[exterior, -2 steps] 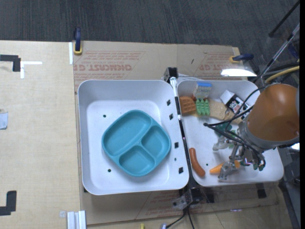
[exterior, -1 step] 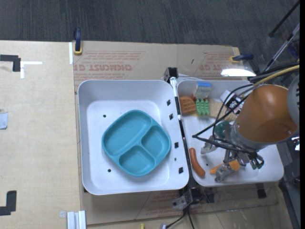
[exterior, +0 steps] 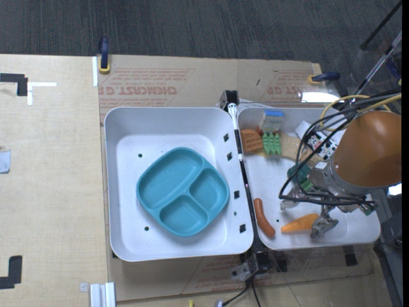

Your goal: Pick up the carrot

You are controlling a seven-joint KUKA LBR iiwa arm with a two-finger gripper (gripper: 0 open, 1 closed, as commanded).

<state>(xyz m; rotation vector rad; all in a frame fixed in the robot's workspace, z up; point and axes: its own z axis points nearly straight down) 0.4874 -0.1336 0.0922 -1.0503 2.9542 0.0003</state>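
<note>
The gripper (exterior: 324,224) hangs low in the right-hand bin (exterior: 358,236), right at the thick end of the carrot (exterior: 300,224), which lies flat on the bin floor with its tip pointing away from the tool toward the hot dog sausage (exterior: 263,217). Whether the tool is wide, narrow or closed on anything cannot be told from here; the carrot seems to rest on the floor rather than hang in a grip. The arm's low pose suits a grasp at the carrot's wider end. The sausage lies just beyond the carrot's tip, close enough to be nudged. Farther off sit a waffle-like brown piece (exterior: 252,141), a green block (exterior: 273,144) and a blue-capped item (exterior: 273,118). The blue divided plate (exterior: 183,191) lies well apart in the left bin (exterior: 121,171).
</note>
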